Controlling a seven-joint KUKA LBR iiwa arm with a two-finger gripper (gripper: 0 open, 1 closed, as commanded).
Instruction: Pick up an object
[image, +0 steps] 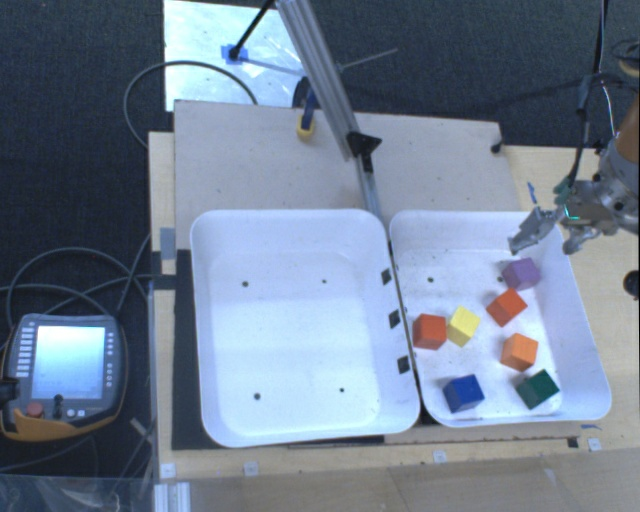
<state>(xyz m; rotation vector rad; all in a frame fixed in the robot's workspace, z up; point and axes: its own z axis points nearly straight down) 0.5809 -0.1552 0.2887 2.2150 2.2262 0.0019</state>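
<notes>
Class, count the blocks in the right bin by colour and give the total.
Orange blocks: 3
Yellow block: 1
Purple block: 1
Blue block: 1
Green block: 1
Total: 7

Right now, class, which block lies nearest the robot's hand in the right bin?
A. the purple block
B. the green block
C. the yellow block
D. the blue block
A: the purple block sits at the top of the right bin, just below the hand, while the blue block, the green block and the yellow block lie farther down.
</notes>
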